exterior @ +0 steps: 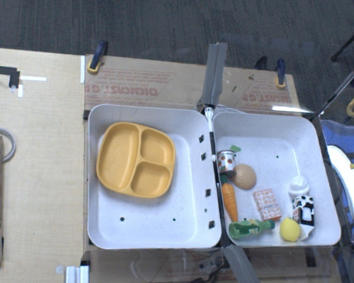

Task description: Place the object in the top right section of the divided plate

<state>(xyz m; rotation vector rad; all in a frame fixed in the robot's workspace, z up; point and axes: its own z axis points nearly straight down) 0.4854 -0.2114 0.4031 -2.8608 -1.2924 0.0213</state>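
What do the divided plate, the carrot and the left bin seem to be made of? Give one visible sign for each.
Divided plate: probably moulded plastic, matte yellow-orange, with smooth rounded ridges between sections.
Carrot: likely toy plastic; its orange is uniform and evenly smooth, though the material cannot be told for sure.
Left bin: seemingly thin white plastic, slightly glossy, with rounded corners.

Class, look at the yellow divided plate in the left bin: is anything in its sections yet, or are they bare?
Bare. The yellow divided plate shows plain yellow in all three sections.
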